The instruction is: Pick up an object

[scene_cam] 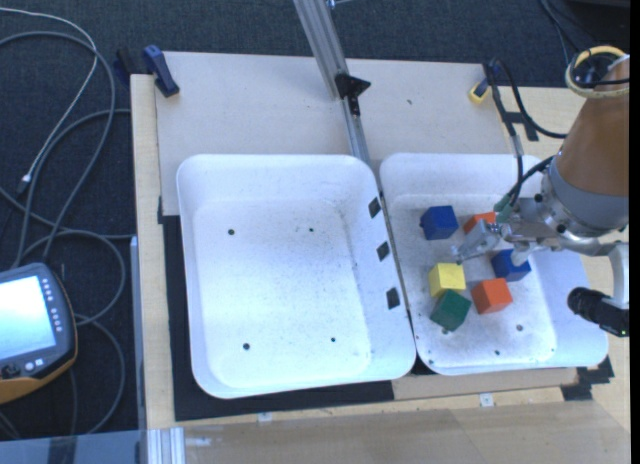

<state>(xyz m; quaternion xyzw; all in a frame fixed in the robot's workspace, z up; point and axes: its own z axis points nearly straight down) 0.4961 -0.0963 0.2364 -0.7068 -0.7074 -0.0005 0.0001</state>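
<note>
Far left of the bins, a teach pendant lies on the dark floor with its cable looping behind it, out of the way of the work. The counter carries the two bins pushed together, a slanted metal pole crossing over the seam between them.

The left bin has nothing in it that I can make out, so I'd guess it's there to receive whatever gets lifted. The right bin holds all the blocks, bunched in its middle, which leaves little room between them for a clean approach.

Taking that bin as the landmark: the blue block sits toward its upper left, apart from the others. Below it the yellow block touches the green block, which sits nearest the bin's front. An orange block is just right of the yellow one. A second blue block sits above it, partly under the arm, and a small orange piece shows beside the claw.

The claw is low over the bin's centre, between the upper blue block and the yellow one. From here I cannot tell whether it is open or closed, and I see no block in it. The arm comes in over the bin's right rim.
</note>
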